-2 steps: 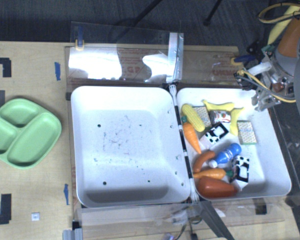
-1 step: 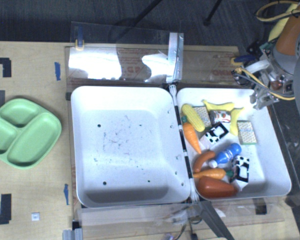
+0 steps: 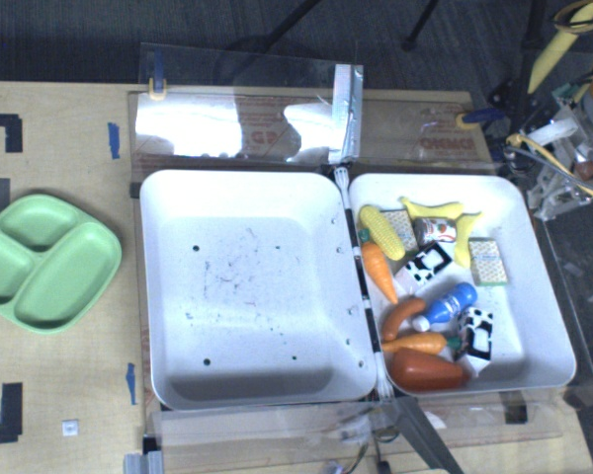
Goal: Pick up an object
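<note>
The end effector [image 3: 573, 156], its state impossible to tell, hangs past the right bin's [image 3: 534, 265] far right corner; the banana [image 3: 445, 215] lies left and nearer, inside that bin.

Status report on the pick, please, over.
End effector at right edge, outside the bins, nothing held. Toys piled in right bin: corn, carrot, banana. Left bin beside it.
</note>
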Controlling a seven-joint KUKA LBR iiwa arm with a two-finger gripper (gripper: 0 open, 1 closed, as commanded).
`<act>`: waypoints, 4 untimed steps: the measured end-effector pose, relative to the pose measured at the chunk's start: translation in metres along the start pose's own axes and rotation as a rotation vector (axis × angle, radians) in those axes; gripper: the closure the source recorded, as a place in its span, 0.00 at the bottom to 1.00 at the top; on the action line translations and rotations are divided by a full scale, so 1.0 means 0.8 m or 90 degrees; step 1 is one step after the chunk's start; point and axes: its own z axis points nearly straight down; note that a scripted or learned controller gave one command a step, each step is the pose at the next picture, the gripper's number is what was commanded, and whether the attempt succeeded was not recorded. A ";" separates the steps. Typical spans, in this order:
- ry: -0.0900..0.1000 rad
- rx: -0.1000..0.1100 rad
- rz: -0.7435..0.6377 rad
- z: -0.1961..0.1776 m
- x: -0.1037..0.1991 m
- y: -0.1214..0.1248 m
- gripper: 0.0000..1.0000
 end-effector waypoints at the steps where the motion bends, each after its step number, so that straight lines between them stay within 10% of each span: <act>1: -0.001 0.002 -0.012 0.000 -0.003 -0.085 1.00; 3: 0.000 0.000 -0.001 -0.004 0.012 0.001 1.00; 4: -0.001 0.002 -0.074 0.034 0.014 -0.039 1.00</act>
